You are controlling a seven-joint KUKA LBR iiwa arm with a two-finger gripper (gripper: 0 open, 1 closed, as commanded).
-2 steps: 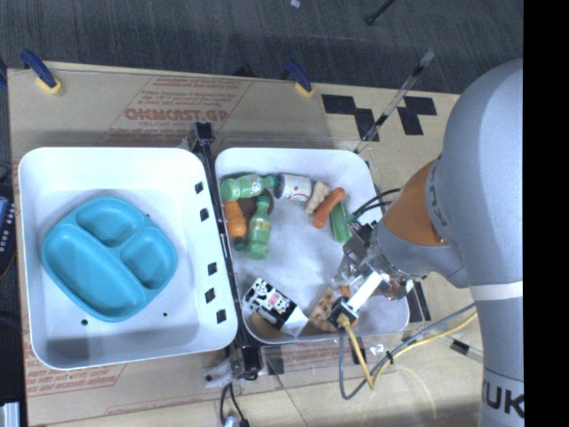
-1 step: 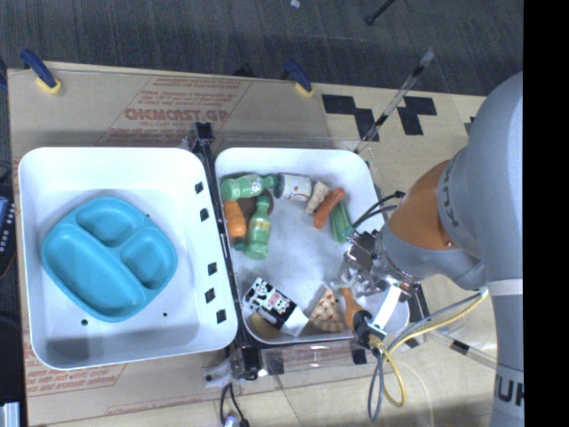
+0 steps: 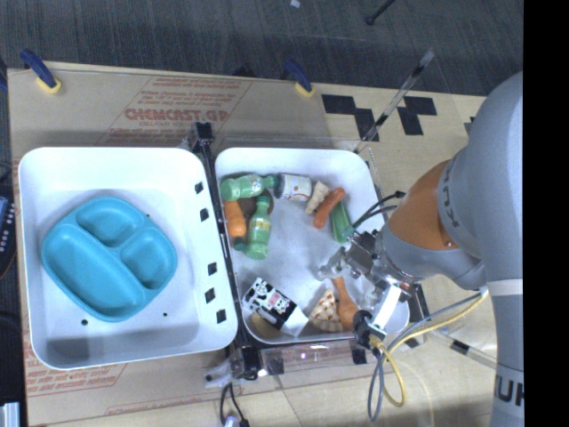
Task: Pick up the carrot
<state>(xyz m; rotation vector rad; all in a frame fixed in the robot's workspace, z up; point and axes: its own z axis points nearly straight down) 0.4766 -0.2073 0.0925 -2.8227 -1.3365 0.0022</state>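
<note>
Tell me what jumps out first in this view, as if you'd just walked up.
The blue tray in the left bin catches the eye first. Next, the toy food crowding the right bin: green bottles beside an orange carrot. The grey arm looms from the right, its end effector low over that bin.

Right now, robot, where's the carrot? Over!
Gripper low over right bin. Carrot at bin's left wall, untouched. Green bottles crowd it.
</note>
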